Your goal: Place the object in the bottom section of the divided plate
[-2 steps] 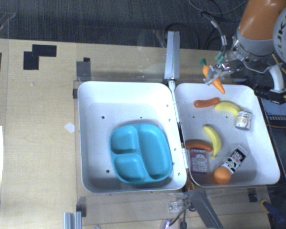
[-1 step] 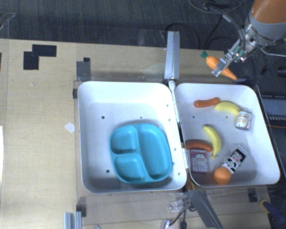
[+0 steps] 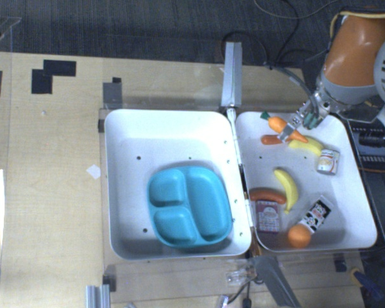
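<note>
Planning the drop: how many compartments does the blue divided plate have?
3. The blue divided plate in the left bin has two small compartments on its left side, upper and lower, and one large compartment on its right.

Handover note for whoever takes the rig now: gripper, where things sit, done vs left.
Gripper: low over the far end of the right bin, among the carrot, a small red piece and a yellow piece. Whether it holds anything cannot be told.
Divided plate: blue, in the left bin, nothing in any section.
Also in the right bin: banana, orange, sausage, small jar, dark red packet, black-and-white packet.
Done: nothing placed.
Left: secure an object, carry it to the plate, set it in the bottom section.
</note>
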Motion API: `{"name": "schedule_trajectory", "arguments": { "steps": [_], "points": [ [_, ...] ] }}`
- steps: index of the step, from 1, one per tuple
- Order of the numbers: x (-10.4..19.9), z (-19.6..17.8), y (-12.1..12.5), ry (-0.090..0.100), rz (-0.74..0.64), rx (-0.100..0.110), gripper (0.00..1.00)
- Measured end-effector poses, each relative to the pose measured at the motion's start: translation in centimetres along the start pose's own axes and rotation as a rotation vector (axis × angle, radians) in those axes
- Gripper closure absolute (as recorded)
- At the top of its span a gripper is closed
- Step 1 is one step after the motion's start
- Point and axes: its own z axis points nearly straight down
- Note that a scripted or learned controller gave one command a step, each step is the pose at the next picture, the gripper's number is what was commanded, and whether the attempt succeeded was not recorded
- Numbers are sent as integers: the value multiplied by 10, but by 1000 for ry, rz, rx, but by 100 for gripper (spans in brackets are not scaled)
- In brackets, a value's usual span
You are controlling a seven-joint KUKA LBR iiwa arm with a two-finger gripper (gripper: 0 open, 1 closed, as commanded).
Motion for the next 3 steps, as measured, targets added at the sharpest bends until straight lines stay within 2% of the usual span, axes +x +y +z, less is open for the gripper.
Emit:
{"name": "schedule_trajectory", "arguments": {
  "steps": [1,2,3],
  "points": [
    [-6,69,16,3,325,2,100],
    [-10,113,-26,2,750,5,100],
    [-10,111,14,23,519,58,100]
  ]
}}
